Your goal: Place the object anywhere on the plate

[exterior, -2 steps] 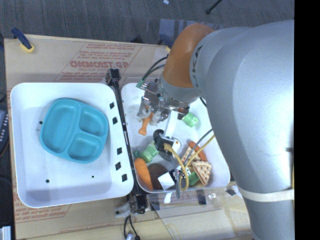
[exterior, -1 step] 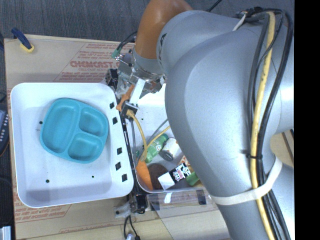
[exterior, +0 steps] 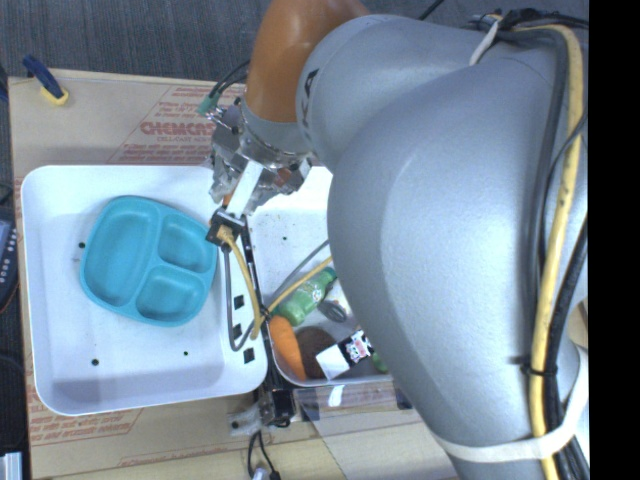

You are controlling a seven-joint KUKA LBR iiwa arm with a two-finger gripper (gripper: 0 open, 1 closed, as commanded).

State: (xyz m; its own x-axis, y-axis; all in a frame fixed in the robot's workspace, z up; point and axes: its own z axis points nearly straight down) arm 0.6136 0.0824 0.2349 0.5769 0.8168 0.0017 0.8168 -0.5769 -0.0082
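A light blue plate [exterior: 148,259] with three compartments lies in the left white bin [exterior: 60,368], toward its middle. My gripper [exterior: 232,186] hangs over the ridge between the two bins, just above and to the right of the plate's upper right corner. No object shows under the gripper or on the plate. The big grey arm hides most of the right bin [exterior: 300,213]. At that bin's near end lie a green bottle [exterior: 308,295], an orange carrot-like piece [exterior: 284,348], a dark brown item [exterior: 312,346] and a small black and white item [exterior: 356,349].
A blue and yellow clamp [exterior: 45,80] sits on the cardboard at the far left corner. The cardboard sheet [exterior: 150,118] lies under both bins. The left bin has bare white floor in front of the plate and to its left.
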